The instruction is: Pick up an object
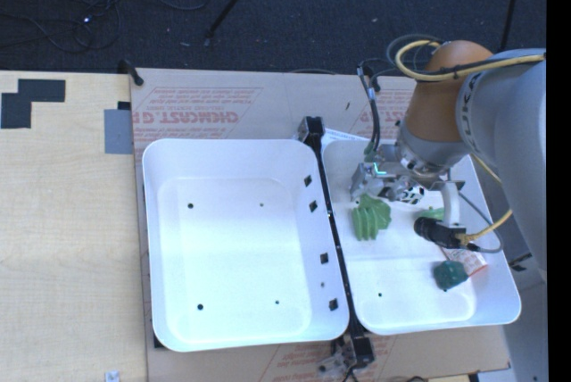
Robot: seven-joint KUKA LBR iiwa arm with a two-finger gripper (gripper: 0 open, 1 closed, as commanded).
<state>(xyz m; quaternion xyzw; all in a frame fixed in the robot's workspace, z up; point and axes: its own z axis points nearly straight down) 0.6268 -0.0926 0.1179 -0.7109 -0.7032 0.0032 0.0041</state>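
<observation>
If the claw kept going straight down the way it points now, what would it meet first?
Most likely the light green toy, lying just under the claw in the right bin. Depth is unclear, so the gap between them cannot be judged.

Grey arm (pixel 508 117), orange wrist band (pixel 442 95) (yellow cable looped above)

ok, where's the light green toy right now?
In the camera view the light green toy lies in the right bin, near its left wall by the divider, just below the gripper and up-left of the dark green object.
</observation>
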